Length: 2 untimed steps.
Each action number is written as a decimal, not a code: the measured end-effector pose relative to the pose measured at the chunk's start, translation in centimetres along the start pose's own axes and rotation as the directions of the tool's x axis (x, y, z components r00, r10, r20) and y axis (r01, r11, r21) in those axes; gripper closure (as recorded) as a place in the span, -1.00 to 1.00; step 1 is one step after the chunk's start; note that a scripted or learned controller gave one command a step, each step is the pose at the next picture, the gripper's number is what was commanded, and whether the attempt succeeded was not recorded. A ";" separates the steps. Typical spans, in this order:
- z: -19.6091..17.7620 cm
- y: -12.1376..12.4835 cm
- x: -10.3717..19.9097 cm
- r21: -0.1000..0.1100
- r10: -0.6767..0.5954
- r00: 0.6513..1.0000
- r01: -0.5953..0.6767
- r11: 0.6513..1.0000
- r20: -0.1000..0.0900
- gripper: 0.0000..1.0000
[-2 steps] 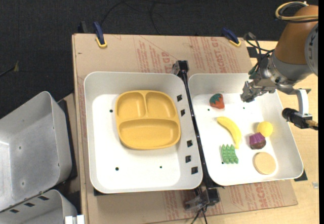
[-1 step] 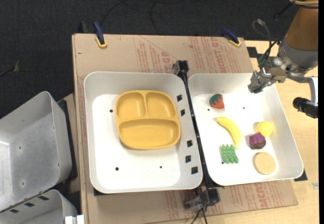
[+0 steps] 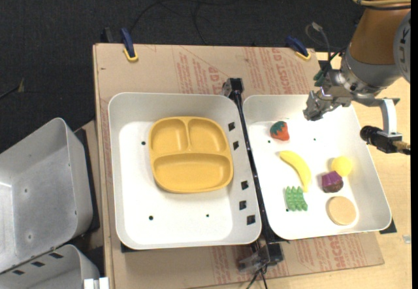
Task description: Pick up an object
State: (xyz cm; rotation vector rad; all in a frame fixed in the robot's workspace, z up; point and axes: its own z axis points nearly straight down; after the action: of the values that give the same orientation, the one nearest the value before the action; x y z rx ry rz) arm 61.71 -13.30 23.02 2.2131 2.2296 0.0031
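— What's hard to make out here?

— The pincer (image 3: 315, 111) mostly. It hangs over the far edge of the right bin (image 3: 372, 170), dark and small against the white, and I cannot tell how it is set. Nothing shows in its grip. The arm (image 3: 379, 33) is cut off at the right side of the view.

— And the things to pick?

— All in the right bin. A strawberry (image 3: 279, 130) lies nearest the pincer, a little to its left and apart from it. A banana (image 3: 295, 167) lies toward the middle of the bin, with a green ridged piece (image 3: 295, 199) just below it. At the right side, a yellow lemon-like piece (image 3: 341, 165) touches a purple one (image 3: 332, 182); what the purple one is, I can't say. A round tan biscuit (image 3: 341, 210) lies near the front corner.

— The left bin (image 3: 124, 170)?

— It holds a yellow divided plate (image 3: 191, 153) with three sections.

— The surroundings?

— Both bins rest on a brown cardboard-covered tabletop (image 3: 176, 62), with clamps at its far edge. Dark carpet (image 3: 59, 19) lies around it, with cables trailing across. A grey tub (image 3: 39, 189) at the left is cut off by the frame.
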 end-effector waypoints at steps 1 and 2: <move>1.0 -0.2 5.4 0.003 0.000 1.000 0.000 1.000 0.000 1.00; 1.8 0.1 10.9 0.002 -0.001 1.000 0.001 1.000 -0.001 1.00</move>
State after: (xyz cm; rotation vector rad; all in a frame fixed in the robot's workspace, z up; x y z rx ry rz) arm 61.71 -2.42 21.27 2.2139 2.2320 0.0011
